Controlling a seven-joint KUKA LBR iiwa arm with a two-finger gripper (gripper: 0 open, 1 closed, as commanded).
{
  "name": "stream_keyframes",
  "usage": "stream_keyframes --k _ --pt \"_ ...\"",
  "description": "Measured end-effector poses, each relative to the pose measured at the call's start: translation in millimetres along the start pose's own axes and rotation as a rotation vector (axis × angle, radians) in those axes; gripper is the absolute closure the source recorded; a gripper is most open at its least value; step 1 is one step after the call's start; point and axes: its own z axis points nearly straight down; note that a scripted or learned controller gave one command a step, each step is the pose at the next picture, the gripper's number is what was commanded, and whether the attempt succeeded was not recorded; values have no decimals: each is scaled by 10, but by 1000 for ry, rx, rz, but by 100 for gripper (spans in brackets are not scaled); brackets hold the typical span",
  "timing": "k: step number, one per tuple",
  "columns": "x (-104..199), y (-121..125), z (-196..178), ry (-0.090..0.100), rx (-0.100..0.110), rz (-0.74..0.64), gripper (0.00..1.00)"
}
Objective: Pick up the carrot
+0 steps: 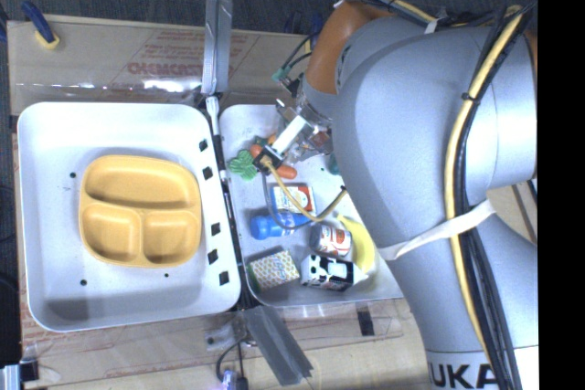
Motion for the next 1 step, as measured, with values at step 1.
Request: stream_keyframes --k 1 --pt "376 -1056 -964 4 -1 95 100"
